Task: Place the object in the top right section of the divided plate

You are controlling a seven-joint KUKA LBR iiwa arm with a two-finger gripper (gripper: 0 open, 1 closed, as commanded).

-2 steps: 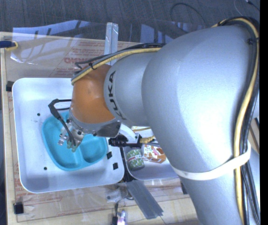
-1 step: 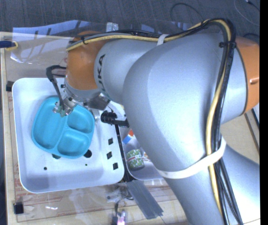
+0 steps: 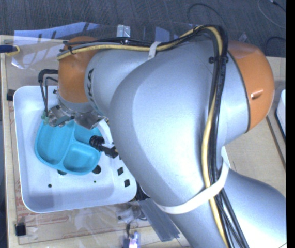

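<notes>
On the tabletop point(image 3: 13, 53), a white bin point(image 3: 26, 118) at left of frame holds the blue divided plate point(image 3: 62, 151). Our gripper point(image 3: 67, 119) hangs over its upper edge; we cannot tell its state or see the object. Releasing blind could miss the section.

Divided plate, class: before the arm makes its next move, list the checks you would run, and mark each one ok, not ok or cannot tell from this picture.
1. The blue divided plate lies inside the left white bin: ok.
2. The plate's sections can be seen: not ok, the wrist covers its upper right part.
3. The gripper is over the plate's upper edge: ok.
4. An object sits between the fingers: cannot tell, the wrist hides them.
5. The top right section is free to receive the object: cannot tell.
6. The cable stays strapped along the arm, away from the bin: ok.
</notes>
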